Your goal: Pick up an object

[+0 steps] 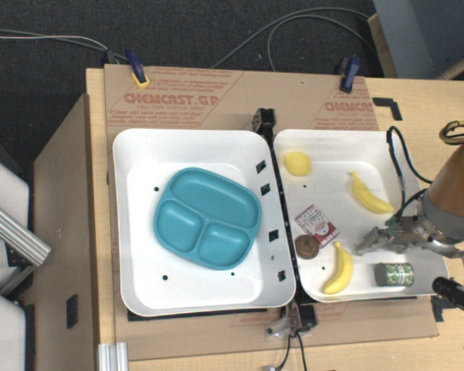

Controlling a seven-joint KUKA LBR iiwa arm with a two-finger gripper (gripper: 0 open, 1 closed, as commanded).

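Bench: two shallow white bins sit side by side on a brown board; the left bin fills the middle of the frame, the right bin lies toward the right.
Left bin: holds a teal divided plate, lying flat near its centre.
Right bin, top: a small yellow lemon sits near the upper left corner of this bin.
Right bin, upper right: a banana lies at a slant, its lower end pointing toward the right wall.
Right bin, middle: a small red and white packet lies flat, with a brown round object just below it, touching or nearly so.
Right bin, bottom: a second banana curves along the lower edge, right of the brown round object.
Right bin, lower right: a green can lies on its side.
Arm: comes in from the right edge of the frame, its orange band at middle right.
Gripper: low over the right bin, between the two bananas and just above the green can; its fingers look spread a little, with nothing between them.
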